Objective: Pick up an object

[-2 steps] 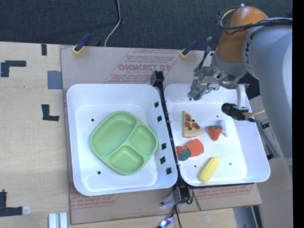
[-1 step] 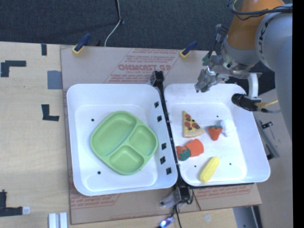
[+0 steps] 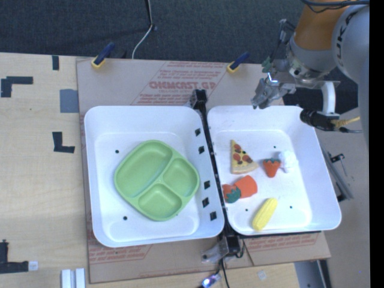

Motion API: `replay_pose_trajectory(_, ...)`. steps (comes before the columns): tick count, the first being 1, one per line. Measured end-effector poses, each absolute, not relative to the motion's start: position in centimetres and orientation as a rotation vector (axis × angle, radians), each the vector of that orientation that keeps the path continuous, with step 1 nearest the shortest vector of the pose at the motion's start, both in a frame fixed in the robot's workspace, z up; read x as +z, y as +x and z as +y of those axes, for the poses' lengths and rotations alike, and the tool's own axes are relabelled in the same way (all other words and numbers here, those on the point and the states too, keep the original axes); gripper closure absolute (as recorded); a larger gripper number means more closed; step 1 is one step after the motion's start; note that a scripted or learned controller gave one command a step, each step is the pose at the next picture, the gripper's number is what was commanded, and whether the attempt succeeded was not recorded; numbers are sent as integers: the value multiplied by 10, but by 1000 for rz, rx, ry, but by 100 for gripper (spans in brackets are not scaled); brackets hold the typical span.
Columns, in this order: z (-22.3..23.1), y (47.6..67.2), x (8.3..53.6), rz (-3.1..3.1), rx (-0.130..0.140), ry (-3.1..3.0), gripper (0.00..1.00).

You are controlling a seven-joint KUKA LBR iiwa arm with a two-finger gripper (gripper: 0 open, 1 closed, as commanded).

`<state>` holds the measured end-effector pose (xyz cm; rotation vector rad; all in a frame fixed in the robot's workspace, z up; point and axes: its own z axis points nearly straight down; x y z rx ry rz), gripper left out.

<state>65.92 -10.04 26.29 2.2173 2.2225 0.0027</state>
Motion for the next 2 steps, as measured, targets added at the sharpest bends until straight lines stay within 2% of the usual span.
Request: replay_pose_trajectory(2,17,644,232,2231,-3,2216,100)
